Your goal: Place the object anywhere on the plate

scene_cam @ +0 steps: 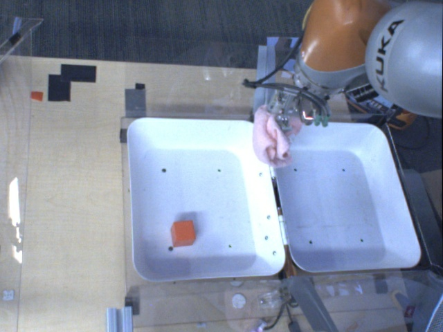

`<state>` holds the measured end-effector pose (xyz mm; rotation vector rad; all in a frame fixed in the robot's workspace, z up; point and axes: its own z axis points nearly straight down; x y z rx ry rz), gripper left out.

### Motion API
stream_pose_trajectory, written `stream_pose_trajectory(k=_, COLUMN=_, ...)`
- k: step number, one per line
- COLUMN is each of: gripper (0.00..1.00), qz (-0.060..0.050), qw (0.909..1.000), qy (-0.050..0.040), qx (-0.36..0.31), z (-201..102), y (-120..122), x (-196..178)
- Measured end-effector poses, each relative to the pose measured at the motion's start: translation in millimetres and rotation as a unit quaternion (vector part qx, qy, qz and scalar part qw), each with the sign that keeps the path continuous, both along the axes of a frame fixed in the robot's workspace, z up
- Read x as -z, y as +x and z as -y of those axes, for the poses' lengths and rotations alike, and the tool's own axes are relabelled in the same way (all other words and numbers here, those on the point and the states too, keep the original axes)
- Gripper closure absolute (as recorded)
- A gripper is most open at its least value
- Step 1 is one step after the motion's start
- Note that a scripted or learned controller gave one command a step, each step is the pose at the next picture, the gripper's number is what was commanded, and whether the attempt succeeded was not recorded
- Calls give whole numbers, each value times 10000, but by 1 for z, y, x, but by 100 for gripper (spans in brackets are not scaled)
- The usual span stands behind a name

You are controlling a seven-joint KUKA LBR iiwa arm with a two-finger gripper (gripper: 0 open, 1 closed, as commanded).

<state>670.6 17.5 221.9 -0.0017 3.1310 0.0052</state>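
A soft pink cloth-like object (270, 142) hangs in the air over the seam between the two white bins, near their far edge. My gripper (286, 115) is directly above it, and the top of the pink object is pinched between the fingers. The arm, with its orange band (339, 26), comes in from the upper right. An orange cube (183, 233) lies on the floor of the left bin (208, 185), toward its near left corner, far from the gripper.
The right bin (346, 206) sits under the arm's wrist. Black marks (69, 80) and a small orange tag (37, 96) lie on the wooden bench at far left. Metal brackets (136, 99) stand around the bins' corners.
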Motion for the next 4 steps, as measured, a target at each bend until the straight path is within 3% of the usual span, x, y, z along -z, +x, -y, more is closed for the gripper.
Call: stream_pose_trajectory(k=4, gripper=100, qz=-9, qw=10000, qy=11, qx=-20, z=-204, y=-2, x=-2)
